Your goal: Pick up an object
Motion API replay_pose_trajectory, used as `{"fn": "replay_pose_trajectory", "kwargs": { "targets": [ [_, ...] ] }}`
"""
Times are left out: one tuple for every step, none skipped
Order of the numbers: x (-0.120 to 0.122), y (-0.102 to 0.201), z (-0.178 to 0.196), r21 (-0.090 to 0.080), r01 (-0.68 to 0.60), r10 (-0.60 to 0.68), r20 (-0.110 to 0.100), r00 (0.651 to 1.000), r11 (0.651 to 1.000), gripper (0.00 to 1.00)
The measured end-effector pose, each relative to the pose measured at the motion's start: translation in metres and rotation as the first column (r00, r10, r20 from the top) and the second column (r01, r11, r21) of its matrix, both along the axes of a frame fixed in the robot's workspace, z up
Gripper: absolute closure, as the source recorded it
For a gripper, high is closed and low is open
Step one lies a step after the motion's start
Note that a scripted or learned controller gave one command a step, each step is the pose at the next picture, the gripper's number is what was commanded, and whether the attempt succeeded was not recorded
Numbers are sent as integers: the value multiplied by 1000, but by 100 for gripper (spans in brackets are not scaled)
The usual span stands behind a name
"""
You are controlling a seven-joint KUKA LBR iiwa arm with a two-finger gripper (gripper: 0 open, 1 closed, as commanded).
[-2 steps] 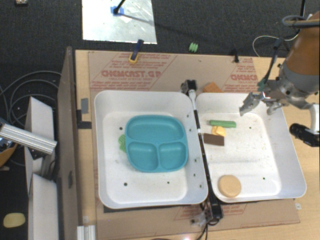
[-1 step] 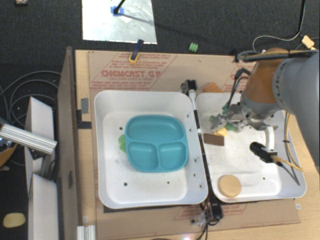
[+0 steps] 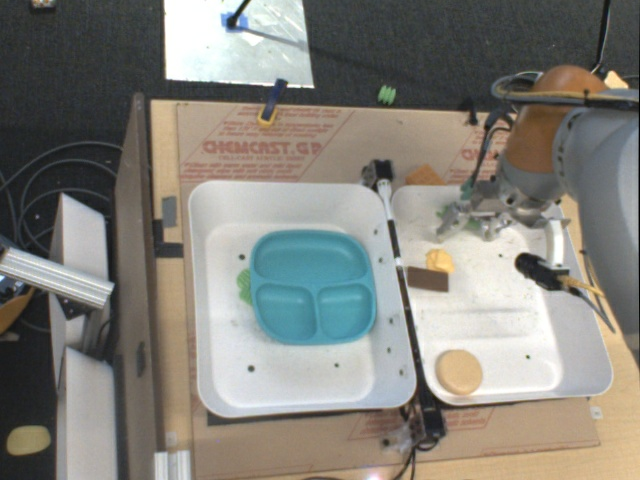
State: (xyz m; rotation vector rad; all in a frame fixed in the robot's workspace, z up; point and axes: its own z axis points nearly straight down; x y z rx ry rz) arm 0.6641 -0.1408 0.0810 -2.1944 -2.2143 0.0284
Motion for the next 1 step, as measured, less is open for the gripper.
{"fn": "replay_pose_trajectory", "kwargs": {
  "targets": [
    [4, -32, 4, -4, 9, -9, 29, 1000, 1000, 0]
  ]
}}
